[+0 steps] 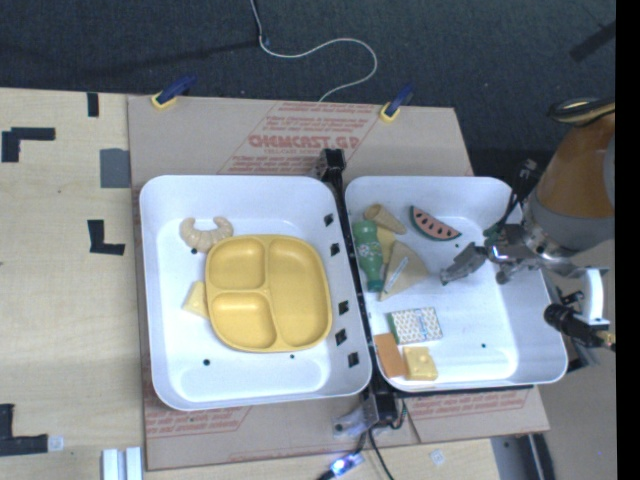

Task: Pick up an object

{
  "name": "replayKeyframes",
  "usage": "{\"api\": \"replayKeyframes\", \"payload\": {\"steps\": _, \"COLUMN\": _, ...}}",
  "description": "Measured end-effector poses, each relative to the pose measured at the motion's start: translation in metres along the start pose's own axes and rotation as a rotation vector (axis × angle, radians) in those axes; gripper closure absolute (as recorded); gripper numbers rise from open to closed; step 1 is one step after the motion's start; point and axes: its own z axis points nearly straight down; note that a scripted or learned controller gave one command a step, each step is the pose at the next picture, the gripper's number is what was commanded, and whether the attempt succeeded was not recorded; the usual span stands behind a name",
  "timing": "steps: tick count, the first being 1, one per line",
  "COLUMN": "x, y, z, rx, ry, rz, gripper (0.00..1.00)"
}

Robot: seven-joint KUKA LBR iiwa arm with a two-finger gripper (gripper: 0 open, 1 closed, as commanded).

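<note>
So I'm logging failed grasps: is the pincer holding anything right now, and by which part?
Nothing is held. The pincer hovers in the right white bin, beside the watermelon-slice toy, with nothing between its fingers.

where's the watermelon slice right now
The watermelon slice lies in the right bin, near its far wall, just right of the green bottle and left of the gripper.

you can see red printing on the cardboard sheet (300, 138) under the two bins. the largest line looks like "chemcast gp", though the letters are small and slanted, so you can't be sure of every one. the smaller red lines above and below it are too fine for you to read. more red print shows on the cardboard's front edge (190, 418), also illegible to you.
</note>
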Motion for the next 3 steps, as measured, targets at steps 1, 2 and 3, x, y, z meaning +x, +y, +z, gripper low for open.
{"api": "replayKeyframes", "payload": {"steps": 1, "x": 0.002, "y": -0.002, "z": 0.065, "rx": 0.002, "ry": 0.001, "rz": -0.001, "gripper": 0.0}}
{"api": "replayKeyframes", "payload": {"steps": 2, "x": 0.003, "y": -0.002, "z": 0.077, "rx": -0.005, "ry": -0.002, "rz": -0.001, "gripper": 0.0}}
{"api": "replayKeyframes", "payload": {"steps": 3, "x": 0.003, "y": -0.001, "z": 0.066, "rx": -0.007, "ry": -0.003, "rz": -0.001, "gripper": 1.0}}
